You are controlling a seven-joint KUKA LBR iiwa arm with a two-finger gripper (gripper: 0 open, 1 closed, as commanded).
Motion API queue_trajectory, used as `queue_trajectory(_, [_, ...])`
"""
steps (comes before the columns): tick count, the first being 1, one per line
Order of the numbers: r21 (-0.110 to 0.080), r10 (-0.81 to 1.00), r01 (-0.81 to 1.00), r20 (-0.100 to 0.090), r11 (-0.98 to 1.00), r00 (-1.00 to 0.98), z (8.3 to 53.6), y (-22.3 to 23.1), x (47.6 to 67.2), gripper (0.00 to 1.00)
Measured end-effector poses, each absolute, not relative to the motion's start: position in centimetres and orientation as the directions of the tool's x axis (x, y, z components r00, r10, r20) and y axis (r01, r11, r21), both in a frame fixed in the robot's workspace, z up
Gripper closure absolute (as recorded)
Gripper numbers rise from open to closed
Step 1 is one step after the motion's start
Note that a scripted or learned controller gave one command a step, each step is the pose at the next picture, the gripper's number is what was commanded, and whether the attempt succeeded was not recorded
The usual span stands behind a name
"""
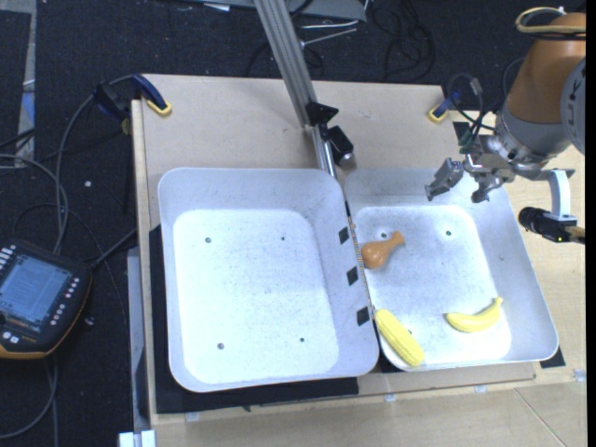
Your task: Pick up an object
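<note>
Nearest to my camera is the front edge of the wooden bench (279, 119), a pale board that carries both bins and takes up most of what I see. On its left half sits the left bin (186, 194), a big shallow white tray with a speckled floor. Touching it along the middle seam is the right bin (521, 277), somewhat smaller in my view, and all three loose objects lie inside this one.

From the right the arm (545, 82) reaches in, orange band above a grey wrist, over the far right corner of the right bin. Its gripper (463, 184) hangs above that bin's far rim, two dark fingers spread apart with nothing between them, so I read it as released and carrying nothing.

A slanted metal pole (289, 54) runs from the far top of the scene down to the seam between the bins. Off the bench at the left, a handheld control pendant (33, 296) rests on the dark floor.

Among the objects, the corn cob (399, 337) lies at the near left of the right bin, against the seam. A banana (475, 318) lies just to its right, near the front wall. Farther back, by the seam, sits a brown drumstick-shaped toy (380, 250), well apart from the gripper.
</note>
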State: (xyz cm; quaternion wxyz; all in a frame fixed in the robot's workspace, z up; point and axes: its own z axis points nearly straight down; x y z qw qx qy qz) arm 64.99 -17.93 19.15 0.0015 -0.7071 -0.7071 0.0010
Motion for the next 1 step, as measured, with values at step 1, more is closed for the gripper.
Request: queue_trajectory(1, [-0.003, 1.000, 1.000, 0.001, 0.000, 0.000, 14.33, -18.46, 65.63, 0.00])
